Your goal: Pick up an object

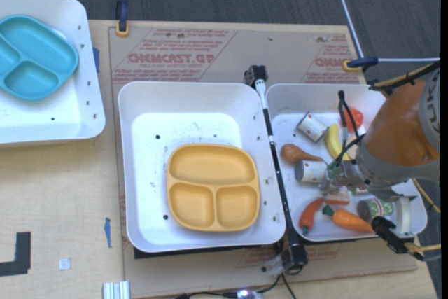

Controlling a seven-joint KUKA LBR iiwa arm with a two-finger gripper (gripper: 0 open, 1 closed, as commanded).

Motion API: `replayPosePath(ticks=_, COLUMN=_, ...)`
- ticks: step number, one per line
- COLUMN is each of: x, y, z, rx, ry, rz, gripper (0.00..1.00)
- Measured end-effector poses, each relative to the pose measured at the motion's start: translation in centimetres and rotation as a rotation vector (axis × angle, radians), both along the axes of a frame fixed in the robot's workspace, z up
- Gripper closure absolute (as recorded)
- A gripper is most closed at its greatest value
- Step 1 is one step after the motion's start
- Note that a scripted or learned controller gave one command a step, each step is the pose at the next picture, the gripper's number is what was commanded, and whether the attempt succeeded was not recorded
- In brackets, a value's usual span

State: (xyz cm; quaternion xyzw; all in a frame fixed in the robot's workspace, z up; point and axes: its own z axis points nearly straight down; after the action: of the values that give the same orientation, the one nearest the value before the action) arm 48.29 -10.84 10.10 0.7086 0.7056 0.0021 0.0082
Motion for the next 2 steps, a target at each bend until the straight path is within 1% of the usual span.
replayPosePath(ticks=1, x=-0.28, y=8.83, z=8.37, rx=0.009, ry=0.013, rz=0.005, gripper=1.0)
replayPosePath(ticks=2, x=-0.28, y=8.8, z=8.37, rx=0.009, ry=0.013, rz=0.005, gripper=0.0)
